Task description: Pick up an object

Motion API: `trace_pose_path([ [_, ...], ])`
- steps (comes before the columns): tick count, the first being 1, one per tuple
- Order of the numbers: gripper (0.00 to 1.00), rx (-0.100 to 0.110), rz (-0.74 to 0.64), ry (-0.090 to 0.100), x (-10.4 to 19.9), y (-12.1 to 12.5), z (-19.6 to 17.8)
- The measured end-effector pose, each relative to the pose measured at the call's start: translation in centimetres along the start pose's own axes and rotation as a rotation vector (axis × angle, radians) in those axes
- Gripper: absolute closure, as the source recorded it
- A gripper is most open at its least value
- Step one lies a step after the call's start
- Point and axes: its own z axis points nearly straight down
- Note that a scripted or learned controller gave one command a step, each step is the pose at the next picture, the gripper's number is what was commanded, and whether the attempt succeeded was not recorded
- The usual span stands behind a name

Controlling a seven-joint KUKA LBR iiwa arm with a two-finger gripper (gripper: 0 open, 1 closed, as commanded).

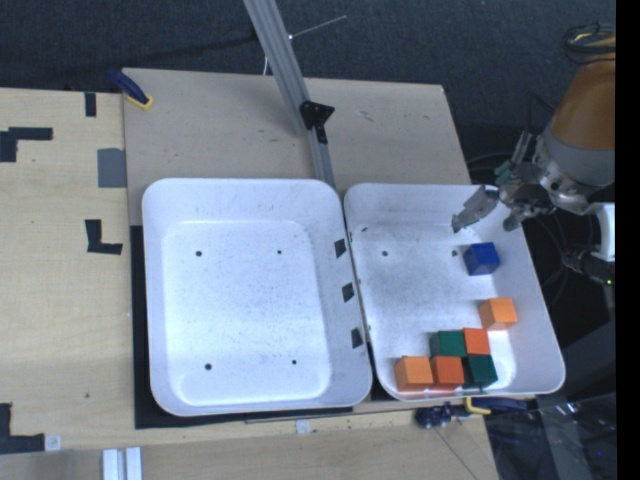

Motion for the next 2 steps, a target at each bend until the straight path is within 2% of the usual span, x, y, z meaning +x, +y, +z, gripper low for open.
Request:
trace_pose_path([
  [1,0.0,0.0,0.0,0.0,0.0,0.0,0.0],
  [2,0.0,0.007,0.0,0.0,0.0,-0.3,6.5],
])
